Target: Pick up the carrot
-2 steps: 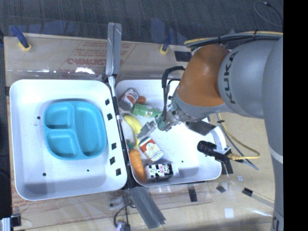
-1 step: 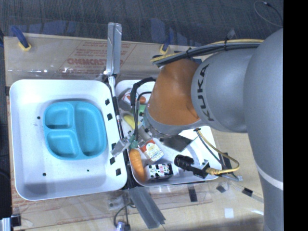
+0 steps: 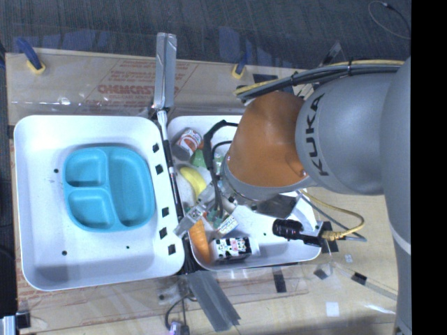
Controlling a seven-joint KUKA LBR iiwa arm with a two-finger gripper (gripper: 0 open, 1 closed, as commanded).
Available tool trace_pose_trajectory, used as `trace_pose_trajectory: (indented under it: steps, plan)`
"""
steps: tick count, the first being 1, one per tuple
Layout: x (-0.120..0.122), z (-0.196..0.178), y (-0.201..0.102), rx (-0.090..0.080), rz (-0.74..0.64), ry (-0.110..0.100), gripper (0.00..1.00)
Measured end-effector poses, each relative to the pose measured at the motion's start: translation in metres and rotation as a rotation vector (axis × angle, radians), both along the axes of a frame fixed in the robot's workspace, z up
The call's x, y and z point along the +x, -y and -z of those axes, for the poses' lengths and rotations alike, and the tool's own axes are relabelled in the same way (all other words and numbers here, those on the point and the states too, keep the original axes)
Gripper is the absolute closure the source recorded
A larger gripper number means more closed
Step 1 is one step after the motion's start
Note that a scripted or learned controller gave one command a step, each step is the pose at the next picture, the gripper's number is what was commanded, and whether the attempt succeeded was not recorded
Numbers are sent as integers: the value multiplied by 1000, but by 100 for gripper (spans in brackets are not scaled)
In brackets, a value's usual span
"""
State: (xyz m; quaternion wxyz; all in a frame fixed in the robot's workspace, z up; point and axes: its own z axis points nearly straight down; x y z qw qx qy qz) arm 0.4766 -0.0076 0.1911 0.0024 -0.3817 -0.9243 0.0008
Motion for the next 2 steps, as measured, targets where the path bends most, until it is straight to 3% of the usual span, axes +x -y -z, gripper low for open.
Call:
trace_pose_trajectory:
  steps: [1, 2]
  plan:
    - [0, 0, -23, 0, 9, 2, 0]
    - [0, 0, -23, 0, 9, 2, 0]
